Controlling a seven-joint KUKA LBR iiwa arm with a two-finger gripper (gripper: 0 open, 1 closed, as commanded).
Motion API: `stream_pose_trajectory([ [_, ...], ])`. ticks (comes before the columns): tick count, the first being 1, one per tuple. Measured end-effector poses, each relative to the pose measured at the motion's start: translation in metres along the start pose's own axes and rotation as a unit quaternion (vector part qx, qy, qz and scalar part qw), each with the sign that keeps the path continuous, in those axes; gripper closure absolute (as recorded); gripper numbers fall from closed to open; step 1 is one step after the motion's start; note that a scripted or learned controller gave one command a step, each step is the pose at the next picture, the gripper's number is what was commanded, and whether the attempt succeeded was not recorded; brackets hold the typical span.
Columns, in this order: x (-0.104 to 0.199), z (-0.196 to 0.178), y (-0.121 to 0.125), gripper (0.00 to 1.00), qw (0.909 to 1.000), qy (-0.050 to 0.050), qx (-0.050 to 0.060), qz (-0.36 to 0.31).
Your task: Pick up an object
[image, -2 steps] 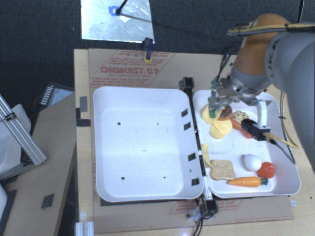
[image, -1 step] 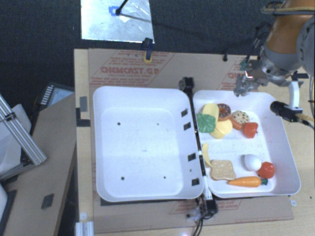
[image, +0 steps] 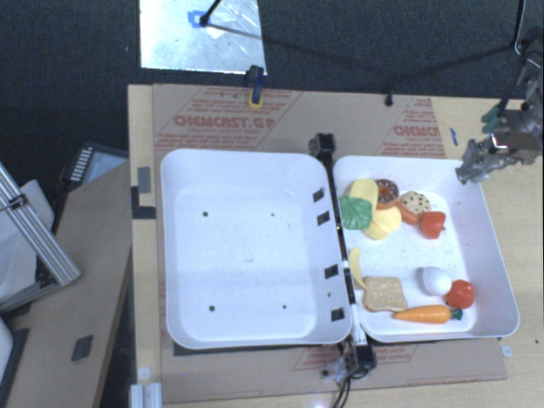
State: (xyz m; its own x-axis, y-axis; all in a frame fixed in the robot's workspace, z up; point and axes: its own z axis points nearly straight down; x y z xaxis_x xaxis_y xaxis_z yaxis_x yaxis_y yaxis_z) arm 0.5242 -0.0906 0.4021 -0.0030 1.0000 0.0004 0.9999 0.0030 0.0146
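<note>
The right bin [image: 484, 236] holds several toy foods. A yellow piece [image: 364, 191] with a green leaf [image: 356, 212] lies at its upper left, beside a chocolate donut [image: 388, 191], a cookie [image: 415, 202] and a red pepper [image: 433, 223]. Lower down lie a banana slice [image: 356, 269], a toast slice [image: 384, 293], a carrot [image: 422, 314], a white egg [image: 436, 280] and a tomato [image: 460, 293]. My gripper [image: 473, 168] hangs at the bin's upper right corner, above the rim, with nothing seen in it.
The left bin [image: 183, 228] sits beside the right one, with black clips [image: 323, 195] along the shared divider. A shiny metal sheet [image: 201, 24] lies at the back. Cables [image: 425, 66] cross the dark floor behind the bench.
</note>
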Motion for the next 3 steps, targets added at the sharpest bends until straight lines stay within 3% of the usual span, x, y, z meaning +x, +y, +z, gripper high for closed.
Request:
stream_pose_trajectory([
  [1, 0.057, 0.118, -0.030, 1.00, 0.9999, 0.001, 0.012, -0.003],
  [2, 0.109, 0.199, 0.007, 1.00, 0.9999, 0.001, 0.010, -0.003],
  [3, 0.128, 0.065, -0.025, 1.00, 1.0000, 0.002, 0.000, -0.003],
])
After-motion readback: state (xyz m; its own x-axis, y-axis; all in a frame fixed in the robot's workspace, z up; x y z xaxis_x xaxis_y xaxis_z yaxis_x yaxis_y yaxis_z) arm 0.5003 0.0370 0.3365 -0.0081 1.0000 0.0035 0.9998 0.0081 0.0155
